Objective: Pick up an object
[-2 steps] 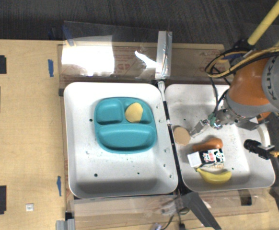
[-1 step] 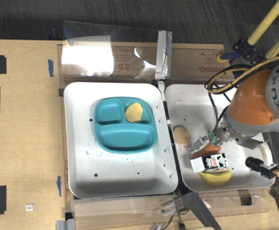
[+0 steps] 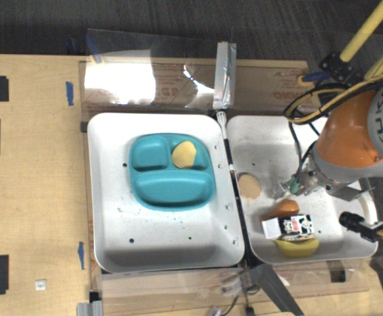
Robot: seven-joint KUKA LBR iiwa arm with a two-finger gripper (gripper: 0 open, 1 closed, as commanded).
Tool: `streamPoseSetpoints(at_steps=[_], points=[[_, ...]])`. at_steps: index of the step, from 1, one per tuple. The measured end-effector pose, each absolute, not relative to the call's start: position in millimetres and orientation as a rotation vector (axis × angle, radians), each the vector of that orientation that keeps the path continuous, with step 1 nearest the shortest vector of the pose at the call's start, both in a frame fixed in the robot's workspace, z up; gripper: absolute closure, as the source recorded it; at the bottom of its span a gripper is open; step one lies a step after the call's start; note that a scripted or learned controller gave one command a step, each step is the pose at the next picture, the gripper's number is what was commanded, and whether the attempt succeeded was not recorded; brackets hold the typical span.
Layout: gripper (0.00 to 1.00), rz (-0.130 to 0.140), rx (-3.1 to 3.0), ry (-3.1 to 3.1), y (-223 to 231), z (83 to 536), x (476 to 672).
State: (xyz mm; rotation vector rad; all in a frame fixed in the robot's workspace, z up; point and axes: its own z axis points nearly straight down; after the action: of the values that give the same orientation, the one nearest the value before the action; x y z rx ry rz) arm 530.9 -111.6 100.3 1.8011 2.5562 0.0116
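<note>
Orange obj (image 3: 282,208), tapered, nr gripper (image 3: 293,187)

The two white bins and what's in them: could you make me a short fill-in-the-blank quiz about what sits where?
1. The teal tray lies in the ____ bin.
2. The yellow ball sits in the tray's upper ____ compartment.
3. The arm reaches over the ____ bin.
4. The black-and-white box lies between the orange piece and the ____ piece at the bin's near edge.

Missing words: left; right; right; yellow
</note>
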Motion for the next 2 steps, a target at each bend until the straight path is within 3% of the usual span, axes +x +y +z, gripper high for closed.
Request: streamPoseSetpoints(at_steps=[1,2], points=[[1.0,0.003,2.028,2.395,-109,141,498.3],[1.0,0.004,1.474,2.768,-81,186,480.7]])
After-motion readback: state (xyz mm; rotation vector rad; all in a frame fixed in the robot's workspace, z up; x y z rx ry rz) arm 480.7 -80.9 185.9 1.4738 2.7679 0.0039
